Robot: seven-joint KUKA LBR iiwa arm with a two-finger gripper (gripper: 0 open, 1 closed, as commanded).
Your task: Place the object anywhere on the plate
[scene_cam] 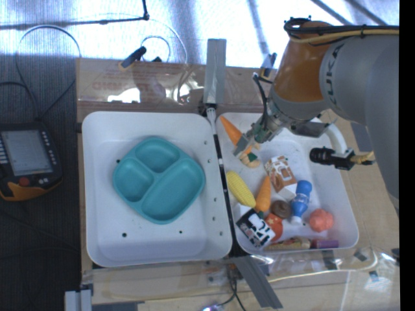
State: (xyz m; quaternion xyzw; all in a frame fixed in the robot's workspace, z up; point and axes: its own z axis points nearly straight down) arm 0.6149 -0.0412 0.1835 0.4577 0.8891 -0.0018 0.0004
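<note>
My jaws (249, 142) hover over the carrot (231, 129), grip state unclear; crowded toys could spoil the trip to the plate (159, 179).

Dark floor (39, 238), sunlit streaks, wooden bench (104, 83), handheld pendant (27, 161)

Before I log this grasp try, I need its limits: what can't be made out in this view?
- Gripper: too small and blurred to show its finger state or whether it holds anything.
- Object under it: too small to identify.
- Items along the right bin's front wall: overlapping, identities unclear.
</note>
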